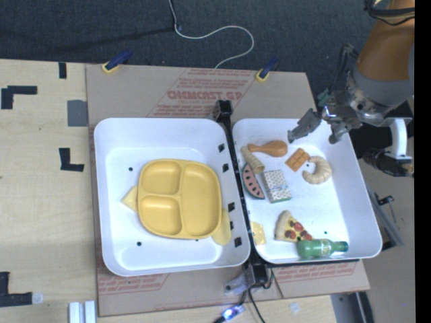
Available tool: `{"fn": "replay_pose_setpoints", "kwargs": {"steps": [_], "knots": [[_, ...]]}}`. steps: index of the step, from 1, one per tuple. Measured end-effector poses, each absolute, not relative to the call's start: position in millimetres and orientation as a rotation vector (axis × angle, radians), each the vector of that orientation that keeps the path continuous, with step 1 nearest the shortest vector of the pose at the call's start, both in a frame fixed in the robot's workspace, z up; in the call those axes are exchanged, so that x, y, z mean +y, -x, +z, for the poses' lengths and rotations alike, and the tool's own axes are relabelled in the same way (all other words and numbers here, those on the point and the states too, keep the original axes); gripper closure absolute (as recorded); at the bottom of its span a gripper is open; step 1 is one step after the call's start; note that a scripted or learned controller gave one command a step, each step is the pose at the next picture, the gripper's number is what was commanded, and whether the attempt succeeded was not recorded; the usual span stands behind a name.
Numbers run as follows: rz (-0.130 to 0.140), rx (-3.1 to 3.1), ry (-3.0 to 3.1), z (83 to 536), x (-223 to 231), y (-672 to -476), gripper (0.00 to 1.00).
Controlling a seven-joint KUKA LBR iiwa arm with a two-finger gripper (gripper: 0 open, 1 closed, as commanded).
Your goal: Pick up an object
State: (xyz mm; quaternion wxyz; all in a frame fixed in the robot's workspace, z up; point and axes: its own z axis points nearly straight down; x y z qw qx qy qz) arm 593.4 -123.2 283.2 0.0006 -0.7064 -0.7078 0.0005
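My gripper (316, 133) hangs open above the back edge of the right bin (357, 200), its two dark fingers spread apart with nothing between them. Just below it lie a chicken drumstick (268, 148), an orange block (296, 159) and a beige croissant-like piece (318, 169). Further forward in the same bin are a watermelon slice (252, 182), a grey speckled block (277, 185), a pizza slice (291, 227) and a green bottle (321, 248) lying on its side.
The left bin (111, 180) holds a yellow divided plate (180, 198) over yellow flat pieces. A black divider clip row runs between the bins. A white cable loops across the bench at the back.
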Motion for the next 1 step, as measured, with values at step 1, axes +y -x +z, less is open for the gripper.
{"fn": "replay_pose_setpoints", "kwargs": {"steps": [1], "knots": [[0.008, -2.219, 2.218, 229.2, -130.6, -598.8, 0.0]]}}
